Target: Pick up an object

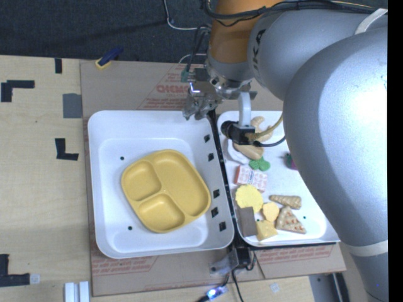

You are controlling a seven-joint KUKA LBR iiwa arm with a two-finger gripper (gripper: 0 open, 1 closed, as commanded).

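Observation:
My gripper (217,112) hangs below the orange-banded wrist, over the back end of the divider between the two bins. Just in front of it, at the back of the right bin (315,228), lie a beige bread-like toy (250,150) and a small green piece (258,165). Further forward are a pink-and-white wafer pack (252,178), a yellow round piece (249,197), an ice cream cone (286,201), a pizza slice (291,221), a cheese wedge (266,231) and a brown block (245,219). Nothing is visibly held.
The left bin (104,168) holds a yellow divided plate (165,189). The big grey arm covers the right bin's far right side. A black cable loops by the beige toy. Cardboard lies under both bins, and a blue-and-yellow item (109,56) sits at the bench's back.

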